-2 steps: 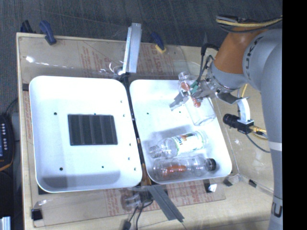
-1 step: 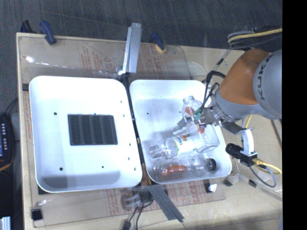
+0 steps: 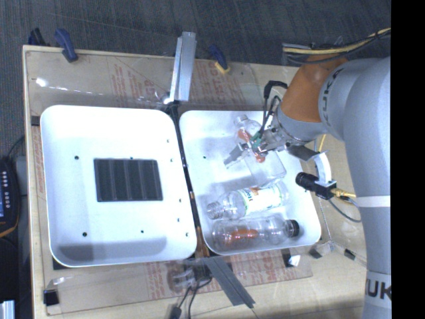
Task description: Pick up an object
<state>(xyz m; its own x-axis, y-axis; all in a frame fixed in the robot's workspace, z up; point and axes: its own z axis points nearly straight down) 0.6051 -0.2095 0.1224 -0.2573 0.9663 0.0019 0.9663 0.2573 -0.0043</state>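
Note:
The right bin (image 3: 199, 178) holds several clear plastic bottles. One with a white and yellow label (image 3: 251, 201) lies on its side in the middle. Another with reddish contents and a dark cap (image 3: 255, 232) lies along the near wall. A small clear bottle (image 3: 244, 123) sits at the far side, and a clear piece (image 3: 269, 168) lies just below the wrist. My gripper (image 3: 244, 149) hangs low over the upper middle of this bin, beside the small clear bottle and above the labelled one. Nothing shows as held.
The left bin (image 3: 60, 178) has a dark ribbed rectangle (image 3: 128, 179) on its floor. The grey arm with its orange band (image 3: 309, 102) covers the right bin's far right corner. Clamps and cables sit along the bench's far edge.

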